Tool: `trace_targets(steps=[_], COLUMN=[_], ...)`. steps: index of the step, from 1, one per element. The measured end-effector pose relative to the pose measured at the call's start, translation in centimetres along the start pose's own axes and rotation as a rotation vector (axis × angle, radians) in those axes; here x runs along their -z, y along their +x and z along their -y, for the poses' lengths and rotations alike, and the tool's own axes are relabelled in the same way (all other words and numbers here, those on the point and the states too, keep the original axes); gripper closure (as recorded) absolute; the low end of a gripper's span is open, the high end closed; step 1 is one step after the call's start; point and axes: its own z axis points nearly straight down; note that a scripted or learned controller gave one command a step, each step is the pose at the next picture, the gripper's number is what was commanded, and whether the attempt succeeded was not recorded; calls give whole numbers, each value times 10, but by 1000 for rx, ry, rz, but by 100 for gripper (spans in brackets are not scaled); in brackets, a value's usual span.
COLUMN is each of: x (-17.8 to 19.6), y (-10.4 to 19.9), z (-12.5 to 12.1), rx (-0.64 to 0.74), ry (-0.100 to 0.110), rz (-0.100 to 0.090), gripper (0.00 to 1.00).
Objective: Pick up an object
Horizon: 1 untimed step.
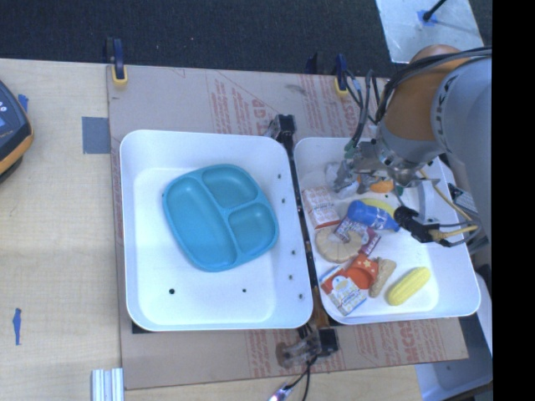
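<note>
Two shallow white bins sit side by side on the wooden bench (58, 249); the left white bin (142, 224) holds a light blue plastic plate with three compartments (220, 215), lying toward that bin's far half; the right white bin (456, 303) holds a heap of small things; a blue bottle-shaped toy (372, 215) lies near its middle, a round tan flat piece (334, 245) just beside the wall it shares with the left bin, a yellow corn-cob toy (408, 285) near its near right corner, an orange and white packet (351, 281) near its near edge; the grey arm with an orange band (426, 98) reaches in over the bench's far right corner; its gripper (361, 170) hangs low over the right bin's far end, just beyond the blue toy.
</note>
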Motion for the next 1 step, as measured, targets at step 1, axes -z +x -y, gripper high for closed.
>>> trace_targets(steps=[1], x=[86], y=[69], z=[13], rx=[1], ry=[4], rz=[0], gripper=[100])
